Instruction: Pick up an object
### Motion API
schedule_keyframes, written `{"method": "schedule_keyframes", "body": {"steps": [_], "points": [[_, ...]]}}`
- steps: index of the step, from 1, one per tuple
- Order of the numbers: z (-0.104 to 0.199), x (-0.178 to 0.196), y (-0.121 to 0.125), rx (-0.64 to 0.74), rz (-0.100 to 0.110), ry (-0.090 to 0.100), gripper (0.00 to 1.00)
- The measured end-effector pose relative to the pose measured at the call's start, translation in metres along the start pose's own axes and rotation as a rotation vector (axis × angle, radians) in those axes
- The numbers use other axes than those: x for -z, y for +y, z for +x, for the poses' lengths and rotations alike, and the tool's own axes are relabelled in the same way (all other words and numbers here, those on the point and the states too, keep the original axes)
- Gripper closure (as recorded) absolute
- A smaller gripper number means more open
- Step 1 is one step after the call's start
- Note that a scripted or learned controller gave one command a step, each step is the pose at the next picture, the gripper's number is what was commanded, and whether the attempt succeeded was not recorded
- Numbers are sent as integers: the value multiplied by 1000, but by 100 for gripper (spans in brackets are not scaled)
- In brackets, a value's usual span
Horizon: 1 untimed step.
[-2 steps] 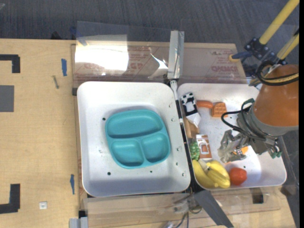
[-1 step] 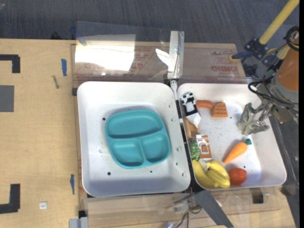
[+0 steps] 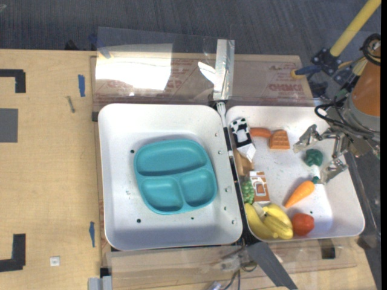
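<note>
My gripper [image 3: 320,154] hangs spread wide at the right of the frame over the right bin [image 3: 351,222], straddling the small green toy [image 3: 313,157] lying on the floor: nothing lifted yet, grasp pending.

Teal divided plate [image 3: 175,175] sits mid left bin [image 3: 115,162] beside me, w/ clear plastic sheet [image 3: 157,71] behind both bins.

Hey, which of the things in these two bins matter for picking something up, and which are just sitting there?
In play: gripper, open around the green toy; carrot.

Lying about: teal divided plate, bananas, tomato, the left bin.
</note>
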<state>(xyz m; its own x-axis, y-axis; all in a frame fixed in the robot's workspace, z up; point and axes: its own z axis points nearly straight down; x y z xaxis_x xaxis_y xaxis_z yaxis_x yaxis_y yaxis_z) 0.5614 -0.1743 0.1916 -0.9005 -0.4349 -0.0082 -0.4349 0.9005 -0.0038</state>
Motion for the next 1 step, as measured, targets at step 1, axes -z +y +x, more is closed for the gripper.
{"method": "schedule_keyframes", "body": {"steps": [1], "points": [[28, -103, 24, 62, 1, 0, 0]]}}
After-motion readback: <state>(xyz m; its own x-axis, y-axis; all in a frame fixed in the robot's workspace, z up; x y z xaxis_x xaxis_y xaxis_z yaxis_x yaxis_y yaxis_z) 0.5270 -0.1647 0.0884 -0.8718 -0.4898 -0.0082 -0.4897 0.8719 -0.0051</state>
